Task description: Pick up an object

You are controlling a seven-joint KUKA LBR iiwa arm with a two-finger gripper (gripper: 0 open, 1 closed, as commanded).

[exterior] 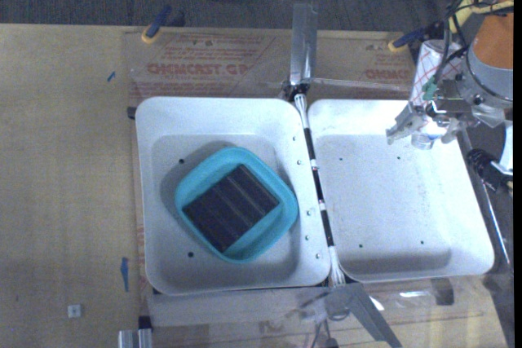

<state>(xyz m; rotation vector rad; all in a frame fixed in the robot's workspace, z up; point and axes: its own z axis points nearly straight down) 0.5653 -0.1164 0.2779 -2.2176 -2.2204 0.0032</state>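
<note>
Approach is the step in hand: the grey two-finger gripper [414,129] is hanging over the upper right corner of the shallow white right bin [408,240], well apart from the only pickable thing. Whether that claw is released or clenched, I cannot tell. The turquoise, rounded-square plastic dish [281,204] is lying flat in the shallow white left bin [159,126], tilted diagonally, with a dark ribbed rectangular insert [230,206] sitting inside it. A good attempt is probably going to need travel across the centre divider, then a descent over one raised turquoise rim rather than the broad flat middle.
</note>
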